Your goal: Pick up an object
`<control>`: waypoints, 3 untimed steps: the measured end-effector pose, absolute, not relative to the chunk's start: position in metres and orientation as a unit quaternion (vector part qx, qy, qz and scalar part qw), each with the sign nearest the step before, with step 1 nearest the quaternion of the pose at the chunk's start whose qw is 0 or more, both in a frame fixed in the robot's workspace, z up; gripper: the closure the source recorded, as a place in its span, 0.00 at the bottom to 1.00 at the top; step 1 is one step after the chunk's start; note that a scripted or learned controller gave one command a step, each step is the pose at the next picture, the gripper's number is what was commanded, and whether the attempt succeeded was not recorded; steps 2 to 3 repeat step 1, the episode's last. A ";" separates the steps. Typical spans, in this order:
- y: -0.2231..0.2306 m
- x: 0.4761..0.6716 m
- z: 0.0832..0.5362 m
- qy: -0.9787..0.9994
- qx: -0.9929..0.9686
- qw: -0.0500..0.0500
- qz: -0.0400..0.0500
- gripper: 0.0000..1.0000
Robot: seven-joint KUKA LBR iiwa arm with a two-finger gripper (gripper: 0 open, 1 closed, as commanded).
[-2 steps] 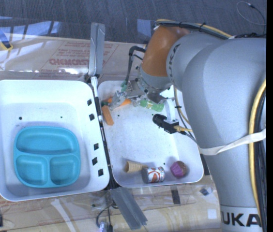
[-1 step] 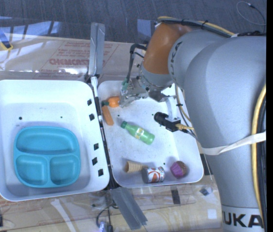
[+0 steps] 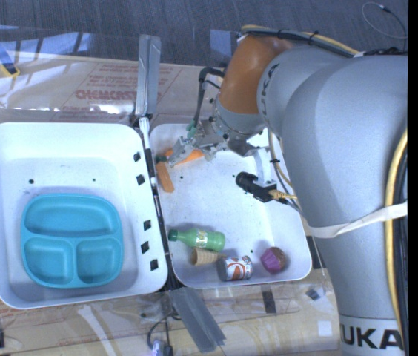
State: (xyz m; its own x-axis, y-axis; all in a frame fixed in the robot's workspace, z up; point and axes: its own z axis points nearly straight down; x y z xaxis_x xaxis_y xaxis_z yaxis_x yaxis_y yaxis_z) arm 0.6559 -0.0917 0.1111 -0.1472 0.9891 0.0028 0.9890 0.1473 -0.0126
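Note:
My gripper (image 3: 193,144) is low in the far left corner of the right bin (image 3: 216,199), reaching in under the grey arm with its orange band. Right at its tip lies a small orange piece (image 3: 184,156), and I cannot make out whether it touches the gripper. Just left of that, an orange carrot-like stick (image 3: 164,176) lies along the bin's left wall. Along the near edge sit a green bottle (image 3: 198,238) on its side, a tan cone (image 3: 202,256), a tipped can (image 3: 235,268) and a purple lump (image 3: 273,259).
The left bin (image 3: 9,162) holds a blue divided tray (image 3: 70,237) in its near half. A raised ridge with black clips (image 3: 148,199) separates the two bins. The bulky arm covers the right bin's right side.

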 end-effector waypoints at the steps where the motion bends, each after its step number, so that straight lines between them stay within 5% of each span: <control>1: -0.093 0.653 0.092 -0.756 -0.655 0.001 0.001 0.00; 3: -0.093 0.653 0.092 -0.756 -0.655 0.001 0.001 0.00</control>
